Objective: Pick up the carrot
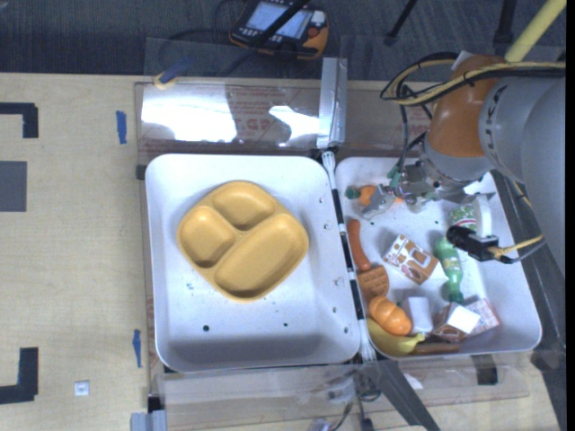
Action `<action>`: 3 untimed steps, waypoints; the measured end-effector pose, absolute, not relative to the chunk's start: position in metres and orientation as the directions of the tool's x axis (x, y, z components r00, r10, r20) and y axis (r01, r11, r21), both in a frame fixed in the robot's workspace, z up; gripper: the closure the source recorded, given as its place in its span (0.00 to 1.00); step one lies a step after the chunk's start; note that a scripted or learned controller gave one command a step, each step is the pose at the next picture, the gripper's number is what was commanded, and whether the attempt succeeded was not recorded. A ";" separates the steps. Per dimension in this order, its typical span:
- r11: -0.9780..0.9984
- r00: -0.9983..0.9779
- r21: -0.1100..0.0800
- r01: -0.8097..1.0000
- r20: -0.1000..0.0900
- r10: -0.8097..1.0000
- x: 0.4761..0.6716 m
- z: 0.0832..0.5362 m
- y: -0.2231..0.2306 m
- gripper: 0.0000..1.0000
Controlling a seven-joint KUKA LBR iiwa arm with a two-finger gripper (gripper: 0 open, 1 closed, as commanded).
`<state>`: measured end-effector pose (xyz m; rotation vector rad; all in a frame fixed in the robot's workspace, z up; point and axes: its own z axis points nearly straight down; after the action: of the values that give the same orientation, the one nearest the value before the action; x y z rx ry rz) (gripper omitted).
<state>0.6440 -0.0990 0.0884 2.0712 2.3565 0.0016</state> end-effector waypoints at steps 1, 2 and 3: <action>0.555 -0.555 -0.029 0.831 0.016 0.832 0.659 0.083 -0.103 0.00; 0.556 -0.556 -0.007 0.831 -0.002 0.831 0.665 0.097 -0.103 1.00; 0.509 -0.509 0.001 0.861 0.000 0.861 0.628 0.186 -0.052 1.00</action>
<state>0.6278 -0.0518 0.1857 1.5562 2.7282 0.0013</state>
